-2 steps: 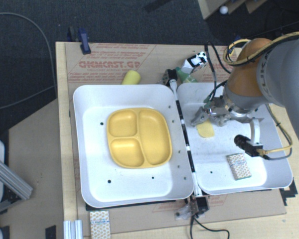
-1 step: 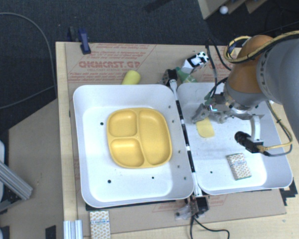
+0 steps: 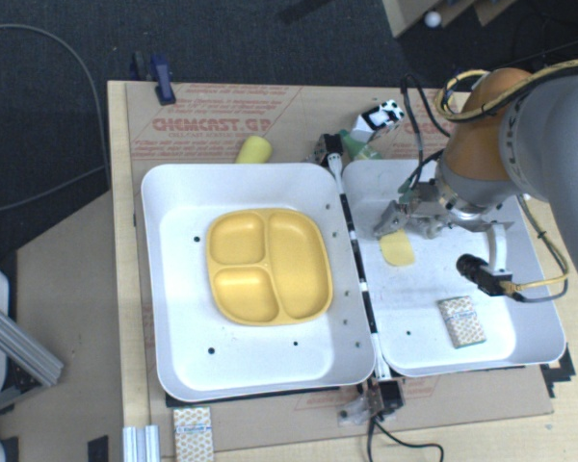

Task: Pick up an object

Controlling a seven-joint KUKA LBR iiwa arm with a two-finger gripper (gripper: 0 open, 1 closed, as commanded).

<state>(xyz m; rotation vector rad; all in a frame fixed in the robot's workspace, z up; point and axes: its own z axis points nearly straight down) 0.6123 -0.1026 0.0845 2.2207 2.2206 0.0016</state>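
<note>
Nearest the camera, at the front edge of the table (image 3: 125, 287), a small patterned packet (image 3: 193, 433) lay outside the bins. Behind it the left bin (image 3: 173, 345) carried a yellow divided plate (image 3: 268, 265). In the right bin (image 3: 525, 330) sat two candidates for picking: a pale yellow block (image 3: 398, 249) toward the bin's near-left part, and a speckled box (image 3: 461, 320) closer to the front. The claw (image 3: 405, 216) hung low over the right bin, just above and beside the yellow block, nothing visible between its fingers; whether they stood apart or together I could not tell at this angle. The block lay just toward the camera from the claw, its longer side running roughly front to back, so it looked the likelier target; the box lay well apart to the right.
</note>
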